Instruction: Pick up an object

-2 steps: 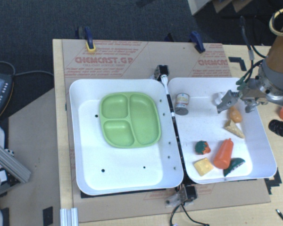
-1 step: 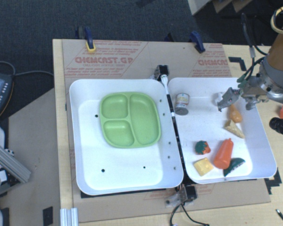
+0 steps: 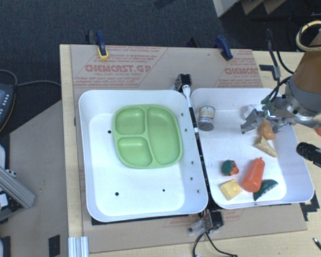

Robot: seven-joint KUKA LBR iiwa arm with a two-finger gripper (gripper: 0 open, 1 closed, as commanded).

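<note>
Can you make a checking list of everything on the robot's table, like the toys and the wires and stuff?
Surface: board bearing left bin and right bin.
Job's things: in right bin, small can, toy carrot, yellow block, green-and-orange toy, tan wedge.
Clutter: green divided plate in left bin.
Grippers: pincer low over right bin's far side, beside an orange-tan item; fingers unclear.
Cables: black wires by the arm; wire at the board's front.
Surroundings: blue clamps, dark carpet.

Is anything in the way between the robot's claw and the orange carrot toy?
Nothing blocks it. The gripper hangs over the right bin, and the carrot lies below it in view, with a tan wedge beside the path.
</note>
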